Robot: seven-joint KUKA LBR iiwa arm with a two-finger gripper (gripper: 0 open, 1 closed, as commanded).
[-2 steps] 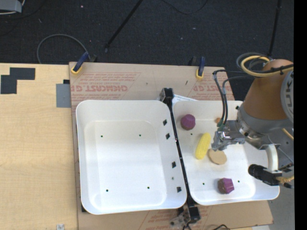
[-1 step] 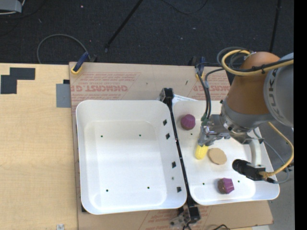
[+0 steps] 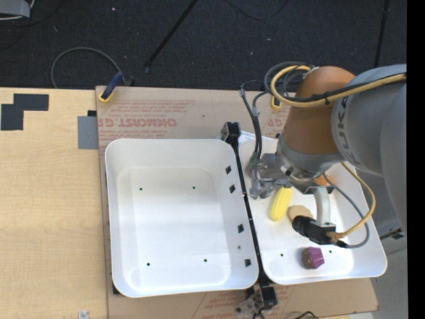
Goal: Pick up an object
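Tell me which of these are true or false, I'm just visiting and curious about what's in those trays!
1. A yellow object lies in the right bin. True.
2. A purple object lies in the left bin. False: it lies in the right bin, near that bin's front edge.
3. The arm hangs over the right bin. True.
4. The yellow and purple objects touch each other. False: they lie apart.
5. The bins stand far apart. False: they sit side by side.
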